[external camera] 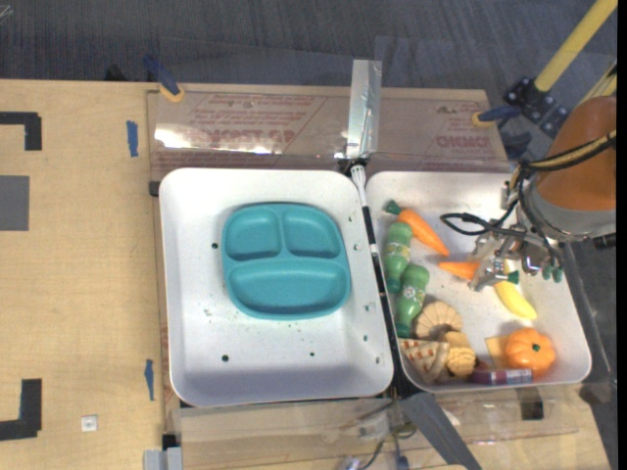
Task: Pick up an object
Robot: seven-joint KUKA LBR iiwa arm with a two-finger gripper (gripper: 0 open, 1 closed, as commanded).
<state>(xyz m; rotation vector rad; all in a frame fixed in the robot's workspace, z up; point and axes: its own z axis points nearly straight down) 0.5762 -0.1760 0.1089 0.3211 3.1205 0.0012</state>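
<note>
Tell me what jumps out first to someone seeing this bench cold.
The teal divided plate dominates the left bin, lying flat at its middle. The right bin holds a jumble of toy food: a carrot near the top, a yellow banana and an orange pumpkin lower right. The tool hangs over that bin.

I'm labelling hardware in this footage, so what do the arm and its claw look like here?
The arm enters from the right with a rounded orange band over a grey section. Black cables loop off the wrist. The claw is a small cluster of silvery metal parts, with detail too fine to make out. A yellow rod with a black clamp runs diagonally above it.
</note>
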